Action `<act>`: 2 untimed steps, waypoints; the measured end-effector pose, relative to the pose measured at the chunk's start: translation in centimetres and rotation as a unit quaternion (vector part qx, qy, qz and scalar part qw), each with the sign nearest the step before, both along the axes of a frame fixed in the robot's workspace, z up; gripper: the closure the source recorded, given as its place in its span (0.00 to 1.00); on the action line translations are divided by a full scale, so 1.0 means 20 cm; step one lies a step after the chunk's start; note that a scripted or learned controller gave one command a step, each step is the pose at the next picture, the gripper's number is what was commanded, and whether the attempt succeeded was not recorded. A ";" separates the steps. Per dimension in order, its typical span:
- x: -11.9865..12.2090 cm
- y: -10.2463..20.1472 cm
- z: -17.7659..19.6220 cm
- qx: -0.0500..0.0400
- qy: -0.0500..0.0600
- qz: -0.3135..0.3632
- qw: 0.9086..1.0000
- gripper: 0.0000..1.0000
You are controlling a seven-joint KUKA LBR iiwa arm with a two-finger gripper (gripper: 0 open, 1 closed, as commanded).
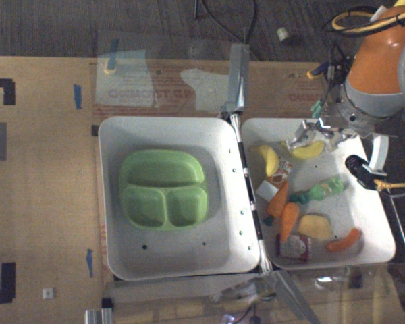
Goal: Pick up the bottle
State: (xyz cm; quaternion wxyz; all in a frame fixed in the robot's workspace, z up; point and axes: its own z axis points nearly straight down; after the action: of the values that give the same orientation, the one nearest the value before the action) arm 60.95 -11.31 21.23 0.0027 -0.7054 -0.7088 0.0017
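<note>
Brown board covers the table (47,201) beneath me, with two white bins set side by side on it.

Nearest the camera, along the front of the right bin (381,245), lie a small dark red packet (294,247), a pale yellow wedge (315,226) and an orange-red sausage-shaped toy (344,240). Just behind them two toy carrots (283,211) stand end to end, and a white block (266,191) sits by the bin's left wall. The left bin (115,248) holds a green divided plate (163,189).

The bottle (318,192) lies on its side near the middle of the right bin, green and partly clear, slanting up toward the right, its dark cap end just beside the upper carrot. I judge it to be light, hollow plastic: stiff enough to pinch, but smooth and round, so it may roll or squirt out if I close off-centre. I would take it across the middle of the body, with my fingers square to its long axis, away from the carrot.

Farther back lie a yellow banana (268,159) and a yellow lemon slice (308,150).

My hand (309,132) hangs over the bin's far edge above that slice, well apart from the bottle. I cannot tell how it is set; nothing shows in it.
</note>
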 end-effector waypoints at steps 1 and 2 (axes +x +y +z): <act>-0.15 -0.22 -0.53 -0.001 -0.003 -0.039 0.999 0.00; -0.39 -0.31 -0.62 -0.001 -0.007 -0.067 0.998 0.00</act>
State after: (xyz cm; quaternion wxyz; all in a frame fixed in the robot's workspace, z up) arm 53.16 -17.56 8.73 -0.0032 -0.7514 -0.6598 -0.0030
